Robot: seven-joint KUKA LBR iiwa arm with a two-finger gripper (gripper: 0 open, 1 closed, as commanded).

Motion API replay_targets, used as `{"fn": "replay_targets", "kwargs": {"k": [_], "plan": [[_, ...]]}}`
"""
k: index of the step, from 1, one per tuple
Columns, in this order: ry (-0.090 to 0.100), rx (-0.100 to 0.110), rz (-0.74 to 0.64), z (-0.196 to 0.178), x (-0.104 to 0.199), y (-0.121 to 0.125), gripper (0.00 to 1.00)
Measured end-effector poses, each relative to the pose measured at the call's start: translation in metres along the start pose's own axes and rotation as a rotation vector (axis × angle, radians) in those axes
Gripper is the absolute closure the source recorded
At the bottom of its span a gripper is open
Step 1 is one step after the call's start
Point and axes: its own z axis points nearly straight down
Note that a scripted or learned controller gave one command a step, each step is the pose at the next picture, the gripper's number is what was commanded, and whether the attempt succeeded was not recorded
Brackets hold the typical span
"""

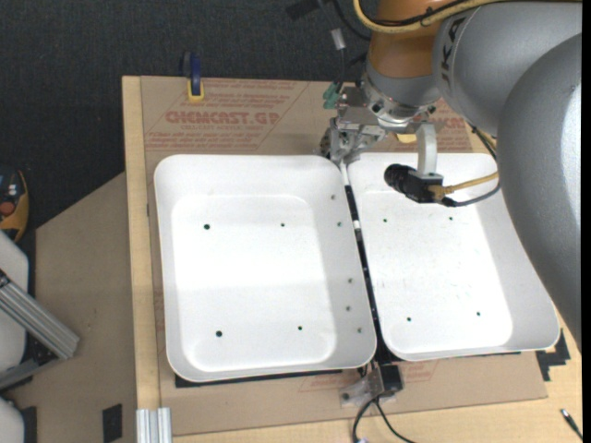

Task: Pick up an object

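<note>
Gleaming smooth white bins [249, 266] beneath a metal gripper [343, 148].

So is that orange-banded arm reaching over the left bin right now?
No, the arm comes in from the right and its hand sits at the far edge where the two bins meet.

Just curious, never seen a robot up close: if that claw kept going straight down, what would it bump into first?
Probably the raised rims where the two shallow white plastic bins meet: the gripper hangs above their far end, though its height is unclear.

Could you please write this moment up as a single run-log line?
gripper: over far rim where left bin meets right bin | grasp: none visible
</note>
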Motion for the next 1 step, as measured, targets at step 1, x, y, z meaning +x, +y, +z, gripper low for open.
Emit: {"fn": "replay_targets", "kwargs": {"k": [1], "plan": [[-0.007,-0.018,0.014,-0.0521,-0.0521,0.0013,1.0]]}}
